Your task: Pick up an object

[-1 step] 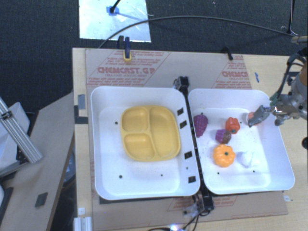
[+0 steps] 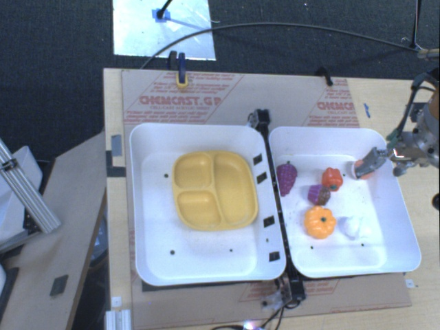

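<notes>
The right bin (image 2: 392, 205) holds several small objects. A purple grape bunch (image 2: 286, 177) lies at its left wall. A red pepper (image 2: 332, 178) sits near the middle, with a small dark purple piece (image 2: 318, 195) just below it. Further forward are an orange pumpkin (image 2: 320, 223) and, to its right, a white object (image 2: 352, 227) that is hard to make out against the bin floor. My gripper (image 2: 366, 166) reaches in from the right over the bin's upper right part, a little right of the red pepper and apart from it.
The left bin (image 2: 155, 253) holds a yellow divided plate (image 2: 213, 190). A black strip of clips (image 2: 271, 198) runs between the two bins. Cardboard (image 2: 227, 95) lies under the bins, and a cable arcs across the far side.
</notes>
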### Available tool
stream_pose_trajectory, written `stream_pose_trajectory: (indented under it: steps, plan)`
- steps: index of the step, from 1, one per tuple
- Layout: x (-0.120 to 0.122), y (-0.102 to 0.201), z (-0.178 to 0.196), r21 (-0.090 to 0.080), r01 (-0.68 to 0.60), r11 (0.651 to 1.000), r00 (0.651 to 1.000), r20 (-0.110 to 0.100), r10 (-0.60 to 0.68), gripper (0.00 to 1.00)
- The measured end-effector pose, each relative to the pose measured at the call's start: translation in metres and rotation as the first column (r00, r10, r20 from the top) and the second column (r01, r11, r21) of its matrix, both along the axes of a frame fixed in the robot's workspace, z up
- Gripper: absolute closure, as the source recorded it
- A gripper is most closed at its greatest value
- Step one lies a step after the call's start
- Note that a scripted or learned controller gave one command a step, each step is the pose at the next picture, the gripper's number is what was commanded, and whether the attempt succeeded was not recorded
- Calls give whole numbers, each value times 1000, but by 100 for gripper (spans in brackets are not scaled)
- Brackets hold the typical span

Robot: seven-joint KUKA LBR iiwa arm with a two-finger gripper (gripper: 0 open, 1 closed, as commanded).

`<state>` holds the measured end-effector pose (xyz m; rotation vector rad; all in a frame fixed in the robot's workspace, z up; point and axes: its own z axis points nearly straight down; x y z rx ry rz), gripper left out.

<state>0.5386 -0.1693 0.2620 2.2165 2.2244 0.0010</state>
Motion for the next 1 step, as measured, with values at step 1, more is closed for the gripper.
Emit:
stream_pose_trajectory:
  steps: [1]
  plan:
    - [4,7,-45,1,1,1000,1000,-2,-1,0]
